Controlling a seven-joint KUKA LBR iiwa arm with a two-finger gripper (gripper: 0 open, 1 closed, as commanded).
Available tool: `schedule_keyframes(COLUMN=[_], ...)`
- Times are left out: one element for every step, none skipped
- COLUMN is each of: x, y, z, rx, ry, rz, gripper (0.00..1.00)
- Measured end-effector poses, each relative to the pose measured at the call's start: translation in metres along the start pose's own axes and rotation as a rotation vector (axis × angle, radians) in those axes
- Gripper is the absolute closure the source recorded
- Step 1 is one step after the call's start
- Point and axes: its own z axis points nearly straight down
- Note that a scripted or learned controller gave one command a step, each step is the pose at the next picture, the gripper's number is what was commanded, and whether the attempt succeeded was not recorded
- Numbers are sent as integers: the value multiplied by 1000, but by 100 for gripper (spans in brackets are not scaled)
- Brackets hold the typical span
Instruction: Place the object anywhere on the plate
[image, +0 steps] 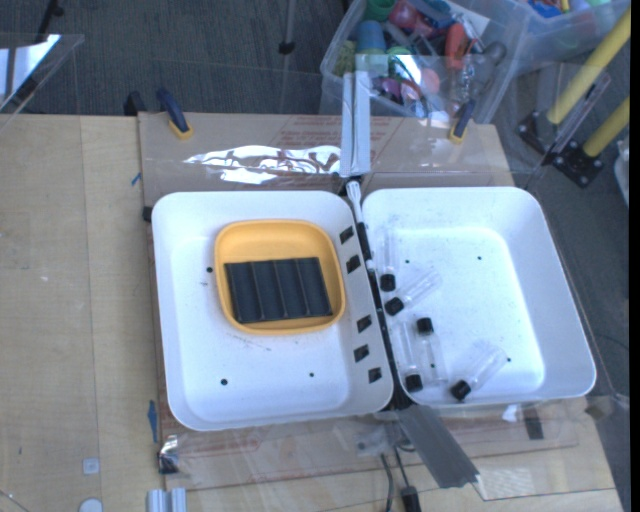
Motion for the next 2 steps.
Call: schedule_keyframes(x=[-9, -11], y=[-1, -2], z=[1, 1], rx=[-2, -2], ry=[-1, 0], rz=[-367, -682], gripper=[100, 100])
